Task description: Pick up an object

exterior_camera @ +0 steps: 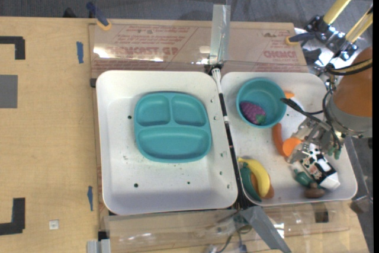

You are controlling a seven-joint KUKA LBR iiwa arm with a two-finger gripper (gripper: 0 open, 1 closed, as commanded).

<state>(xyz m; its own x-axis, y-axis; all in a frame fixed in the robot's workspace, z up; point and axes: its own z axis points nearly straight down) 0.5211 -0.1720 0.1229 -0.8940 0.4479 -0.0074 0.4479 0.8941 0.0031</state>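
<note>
The right bin (349, 183) holds several small items. A teal bowl (247, 93) with a purple bunch of grapes (254, 111) sits at its back left. An orange carrot (277, 135) and an orange chunk (291, 147) lie in the middle. At the front left a yellow banana (259, 175) lies beside a green piece (248, 185). A black-and-white toy (318, 166) and a brown lump (314, 191) rest at the front right. My gripper (314, 144) hangs low over the bin's right half, just above the orange chunk and the black-and-white toy. Nothing can be seen held in it.
The left bin (112, 145) carries a teal divided plate (172, 127) in its middle. A raised divider (220, 103) runs between the two bins. The arm's orange band (355, 95) hangs over the right bin's far right edge.
</note>
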